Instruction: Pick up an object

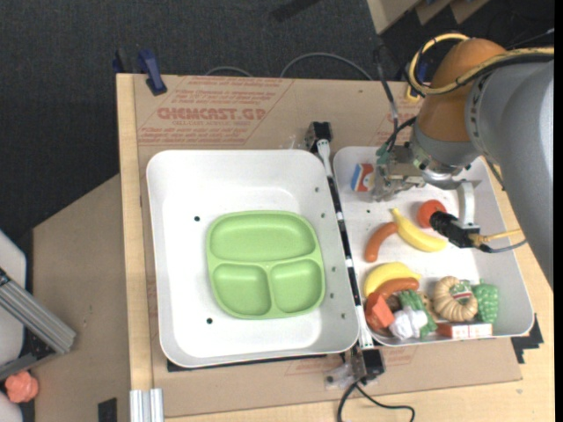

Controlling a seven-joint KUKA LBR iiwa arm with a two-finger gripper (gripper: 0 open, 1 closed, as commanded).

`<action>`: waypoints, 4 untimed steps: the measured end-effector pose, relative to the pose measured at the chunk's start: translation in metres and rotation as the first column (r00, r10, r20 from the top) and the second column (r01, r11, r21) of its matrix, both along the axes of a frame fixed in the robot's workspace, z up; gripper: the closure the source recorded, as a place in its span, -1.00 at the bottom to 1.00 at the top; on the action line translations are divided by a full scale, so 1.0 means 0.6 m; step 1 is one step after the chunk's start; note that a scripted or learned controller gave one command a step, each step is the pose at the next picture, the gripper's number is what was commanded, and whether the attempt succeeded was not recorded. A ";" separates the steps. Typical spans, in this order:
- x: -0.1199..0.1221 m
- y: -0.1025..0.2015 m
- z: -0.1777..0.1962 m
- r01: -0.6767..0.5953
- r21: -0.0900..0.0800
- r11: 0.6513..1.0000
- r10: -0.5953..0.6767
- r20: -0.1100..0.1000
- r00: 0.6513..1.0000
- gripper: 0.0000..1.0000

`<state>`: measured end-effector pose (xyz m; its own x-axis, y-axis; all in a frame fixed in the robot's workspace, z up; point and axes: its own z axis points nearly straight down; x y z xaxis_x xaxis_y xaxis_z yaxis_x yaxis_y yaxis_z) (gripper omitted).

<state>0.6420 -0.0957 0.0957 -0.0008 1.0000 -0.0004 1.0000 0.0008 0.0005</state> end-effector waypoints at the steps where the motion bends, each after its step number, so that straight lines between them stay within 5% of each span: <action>1: 0.000 0.000 -0.001 0.000 0.000 1.000 0.000 -0.001 1.000 -1.00; 2: -0.101 -0.024 -0.007 0.004 0.002 1.000 -0.004 -0.007 1.000 -1.00; 3: -0.094 -0.023 0.014 0.002 -0.001 1.000 -0.002 0.003 1.000 1.00; 4: -0.059 0.085 0.158 -0.007 0.001 1.000 0.007 0.010 1.000 1.00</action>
